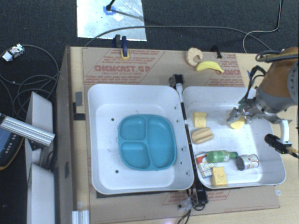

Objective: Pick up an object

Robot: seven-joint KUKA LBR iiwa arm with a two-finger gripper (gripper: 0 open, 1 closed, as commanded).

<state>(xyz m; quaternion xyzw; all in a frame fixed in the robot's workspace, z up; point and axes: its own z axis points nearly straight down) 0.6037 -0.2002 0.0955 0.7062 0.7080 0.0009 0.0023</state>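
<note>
A: What lies nearest in the right bin [275,174]?

B: A yellow block [218,176], a can [247,162], a green bottle [221,156]. Farther back the gripper [239,115] sits over a small yellow piece [237,124].

A: Clamped on it?

B: I cannot tell. It looks light, smooth, maybe slippery; take it across the narrow sides.

Grey arm [275,99], orange band, black cables.
</note>
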